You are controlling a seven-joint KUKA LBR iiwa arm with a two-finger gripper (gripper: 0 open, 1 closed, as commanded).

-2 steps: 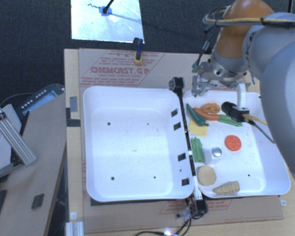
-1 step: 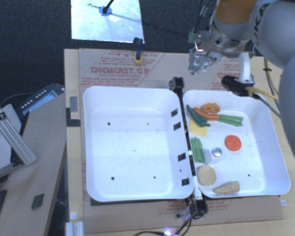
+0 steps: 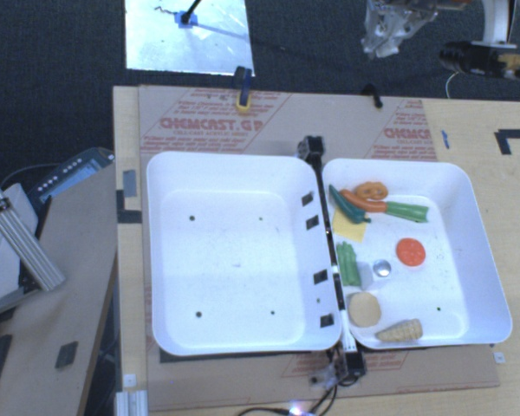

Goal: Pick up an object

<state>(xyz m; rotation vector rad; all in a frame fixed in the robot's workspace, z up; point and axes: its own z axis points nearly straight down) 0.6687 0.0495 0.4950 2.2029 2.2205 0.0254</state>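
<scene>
Your gripper (image 3: 383,43) hangs high beyond the far edge of the surface (image 3: 269,115), and you cannot tell how its grasping part is set. All the objects lie well below it in the right bin (image 3: 481,232): nearest is an orange pretzel (image 3: 370,191) beside a green bean (image 3: 406,210), then a yellow slice (image 3: 350,225) and a red disc (image 3: 410,251). Farthest from it sit a round cookie (image 3: 363,308) and a cone (image 3: 400,328), with the left bin (image 3: 225,250) off to its lower left.

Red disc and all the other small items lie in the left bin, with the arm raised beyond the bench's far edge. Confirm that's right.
Not quite. The camera view shows the red disc and the other small items in the right bin, not the left bin. The rest holds: the end effector is raised beyond the bench's far edge.
</scene>
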